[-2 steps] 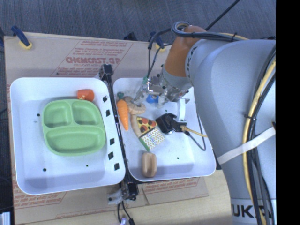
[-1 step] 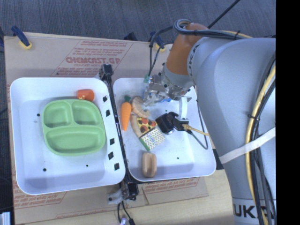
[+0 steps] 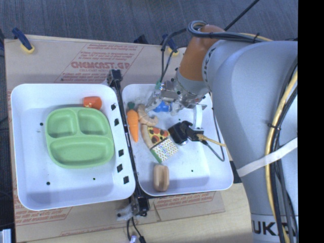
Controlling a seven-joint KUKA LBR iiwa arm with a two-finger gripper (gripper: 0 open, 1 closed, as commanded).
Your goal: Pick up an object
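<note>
nearest, a tan bread roll lies at the front of the right bin. beyond it a green patterned packet touches a pizza slice, with a carrot along the bin's left wall. the left bin bears a green divided plate (a red-orange toy lies behind it). farthest, the gripper sits low over a blue item; whether it grips cannot be told.

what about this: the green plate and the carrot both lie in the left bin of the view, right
Not quite. The camera view shows the green plate in the left bin, but the carrot lies in the right bin, beside its left wall.
</note>
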